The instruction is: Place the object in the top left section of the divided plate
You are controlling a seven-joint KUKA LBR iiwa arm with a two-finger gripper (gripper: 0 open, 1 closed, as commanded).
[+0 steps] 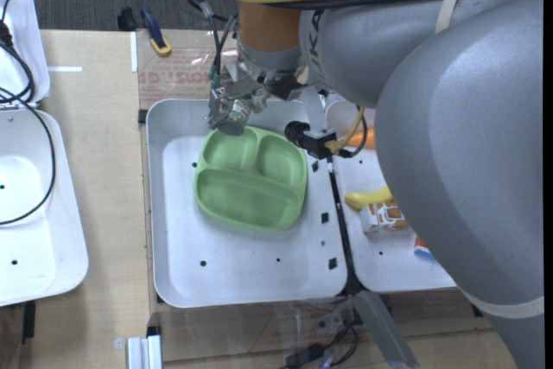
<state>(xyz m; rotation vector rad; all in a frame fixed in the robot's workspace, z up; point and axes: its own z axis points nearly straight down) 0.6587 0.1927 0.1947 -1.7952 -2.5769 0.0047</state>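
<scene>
gripper (pixel 228 115) over green divided plate's (pixel 252 182) top-left section

I see a banana (pixel 366 198) lying in the right bin (pixel 406 270), touching a small snack carton (pixel 385 219). On the wooden worktop (pixel 95 73), a blue-and-yellow clamp (pixel 155 32) sits behind the left bin (pixel 173 264).

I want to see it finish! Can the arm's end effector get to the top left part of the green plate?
Probably yes. The end effector hangs right at the top left section of the green plate, with nothing seen between them.
</scene>
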